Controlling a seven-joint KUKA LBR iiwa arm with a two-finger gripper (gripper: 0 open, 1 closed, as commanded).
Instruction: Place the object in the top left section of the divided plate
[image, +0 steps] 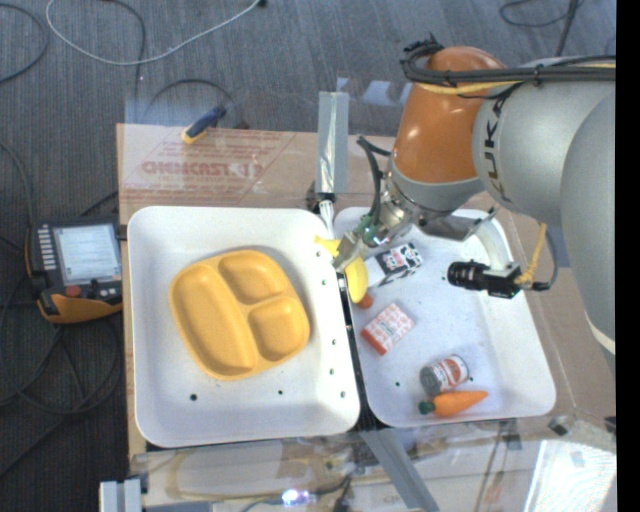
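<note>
The claw (352, 250) grips a yellow banana (354, 280) over the seam between the bins, right of the divided plate (240, 312). "KUKA" lettering is partly readable on the arm (520, 110). The cardboard (210, 170) carries faint red print, unreadable.

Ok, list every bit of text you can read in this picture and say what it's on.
"UK", black letters cut off by the orange band, on the arm.
Faint red print on the cardboard: too blurred to read.
Red packet: label too small to read.
Can: label too small to read.
Small box under the wrist: markings unreadable.
Handheld screen: washed out.
</note>
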